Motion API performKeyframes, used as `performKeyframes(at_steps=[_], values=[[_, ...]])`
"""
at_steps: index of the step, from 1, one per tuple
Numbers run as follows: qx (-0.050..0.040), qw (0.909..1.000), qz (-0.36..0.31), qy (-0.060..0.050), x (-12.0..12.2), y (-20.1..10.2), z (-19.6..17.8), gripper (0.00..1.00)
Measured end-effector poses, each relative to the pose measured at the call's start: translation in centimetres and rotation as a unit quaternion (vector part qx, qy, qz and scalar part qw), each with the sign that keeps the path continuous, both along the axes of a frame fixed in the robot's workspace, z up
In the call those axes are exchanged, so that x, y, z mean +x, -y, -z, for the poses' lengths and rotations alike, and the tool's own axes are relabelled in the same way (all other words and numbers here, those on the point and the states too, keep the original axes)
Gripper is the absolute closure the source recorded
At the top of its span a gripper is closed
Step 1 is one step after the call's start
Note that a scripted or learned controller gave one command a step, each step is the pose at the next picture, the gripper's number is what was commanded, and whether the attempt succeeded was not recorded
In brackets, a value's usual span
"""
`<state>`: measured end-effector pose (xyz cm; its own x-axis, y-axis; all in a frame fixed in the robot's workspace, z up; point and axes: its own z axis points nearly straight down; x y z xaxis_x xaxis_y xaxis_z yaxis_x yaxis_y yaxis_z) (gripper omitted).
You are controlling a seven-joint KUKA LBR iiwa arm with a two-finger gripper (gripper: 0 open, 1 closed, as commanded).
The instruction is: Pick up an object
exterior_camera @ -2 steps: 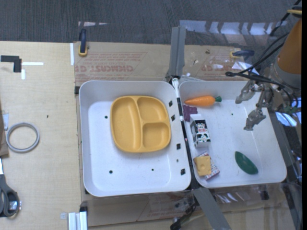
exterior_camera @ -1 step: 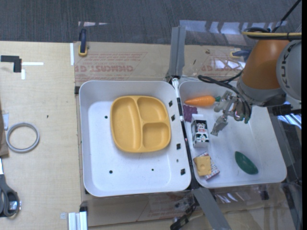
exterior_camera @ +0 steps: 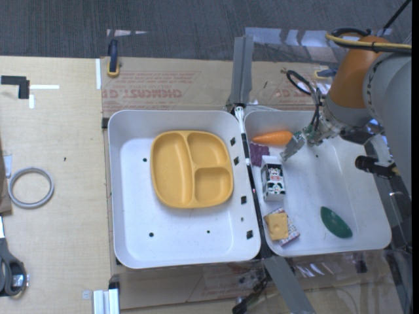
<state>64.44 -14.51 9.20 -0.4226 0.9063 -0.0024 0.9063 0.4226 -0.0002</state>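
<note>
In the right bin (exterior_camera: pixel 357 195) lie an orange carrot (exterior_camera: pixel 272 137) at the far left, a purple item (exterior_camera: pixel 259 153) beside it, a small black-and-white carton (exterior_camera: pixel 273 180), a tan cracker on a wrapper (exterior_camera: pixel 278 226) and a green oval piece (exterior_camera: pixel 336 221). My gripper (exterior_camera: pixel 296 144) hangs over the far part of this bin, just right of the carrot. Its fingers point down and left toward the carton, with nothing visible between them.
The left bin (exterior_camera: pixel 131 201) holds a yellow three-compartment plate (exterior_camera: pixel 192 168). On the wooden bench to the left lie a grey ring (exterior_camera: pixel 29 187) and scissors (exterior_camera: pixel 12 275). The arm's orange band (exterior_camera: pixel 357 67) stands above the right bin's far right corner.
</note>
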Motion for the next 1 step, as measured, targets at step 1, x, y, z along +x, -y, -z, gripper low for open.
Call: performKeyframes(at_steps=[1], values=[[-0.0001,0.9987,0.05,0.001,1.52,-1.62,-8.7,0.0]])
